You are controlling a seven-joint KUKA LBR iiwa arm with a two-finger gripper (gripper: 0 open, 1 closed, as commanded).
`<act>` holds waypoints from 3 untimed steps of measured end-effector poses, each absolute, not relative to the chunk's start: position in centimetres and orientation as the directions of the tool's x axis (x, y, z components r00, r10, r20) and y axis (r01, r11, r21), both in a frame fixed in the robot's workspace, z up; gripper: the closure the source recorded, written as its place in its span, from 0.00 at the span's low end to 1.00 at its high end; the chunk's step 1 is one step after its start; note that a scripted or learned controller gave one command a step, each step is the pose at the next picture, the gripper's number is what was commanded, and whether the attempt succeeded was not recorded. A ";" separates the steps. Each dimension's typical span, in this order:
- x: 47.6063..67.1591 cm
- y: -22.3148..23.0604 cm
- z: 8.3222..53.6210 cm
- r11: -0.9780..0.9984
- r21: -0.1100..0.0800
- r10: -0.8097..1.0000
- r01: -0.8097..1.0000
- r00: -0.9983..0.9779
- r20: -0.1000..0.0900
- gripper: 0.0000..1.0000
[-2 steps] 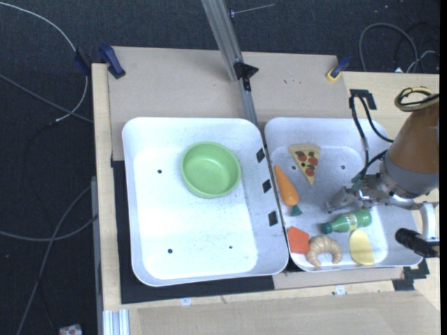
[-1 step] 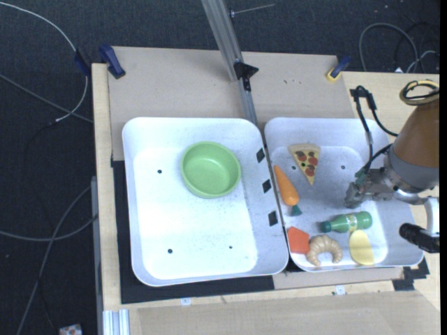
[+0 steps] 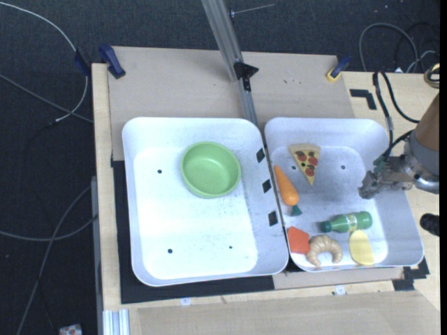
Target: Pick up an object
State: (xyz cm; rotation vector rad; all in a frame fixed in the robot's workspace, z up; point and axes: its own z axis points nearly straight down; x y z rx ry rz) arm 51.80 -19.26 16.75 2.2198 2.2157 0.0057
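Observation:
The right bin (image 3: 328,128) holds a pizza slice (image 3: 306,162), an orange carrot (image 3: 286,185), a green bottle (image 3: 347,222) lying on its side, a red block (image 3: 298,239), a croissant (image 3: 325,248) and a yellow piece (image 3: 361,248). A green bowl (image 3: 210,169) stands in the left bin (image 3: 150,208). My gripper (image 3: 370,185) hangs over the right side of the right bin, above and right of the bottle, with nothing seen in it.
A metal pole (image 3: 223,30) slants down from the top to the gap between the bins. Blue (image 3: 110,60) and yellow (image 3: 339,67) clamps sit at the bench's back corners. Cables (image 3: 387,103) trail near the arm.

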 end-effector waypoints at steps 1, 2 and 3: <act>51.6 -18.6 23.1 0.002 0.010 1.000 1.000 -0.002 0.000 1.00; 51.7 -18.6 26.3 0.002 0.007 1.000 1.000 -0.002 -0.001 1.00; 52.4 -13.3 27.0 0.007 0.005 1.000 1.000 -0.007 0.002 1.00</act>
